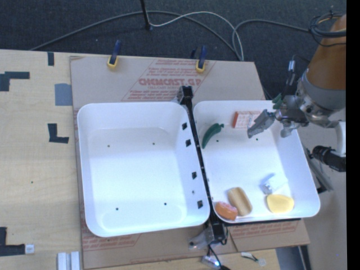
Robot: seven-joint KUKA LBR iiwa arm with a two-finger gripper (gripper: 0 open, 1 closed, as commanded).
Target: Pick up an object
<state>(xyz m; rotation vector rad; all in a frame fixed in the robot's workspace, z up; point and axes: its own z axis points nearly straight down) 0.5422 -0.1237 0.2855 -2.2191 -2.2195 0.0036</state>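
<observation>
Tool (263, 122) is hanging over the right bin's (292, 151) upper part, carrying nothing; how far open, I cannot tell. Nearest thing, an orange-and-white card (243, 119), is lying just beside it at nine o'clock, long axis running three-to-nine.

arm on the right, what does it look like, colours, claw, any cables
The arm is grey with a broad orange band above the wrist. Its wrist end is a cluster of metallic grey parts with a small green piece, ending in a slim grey claw. Dark cables loop over the top of the orange section.
</observation>
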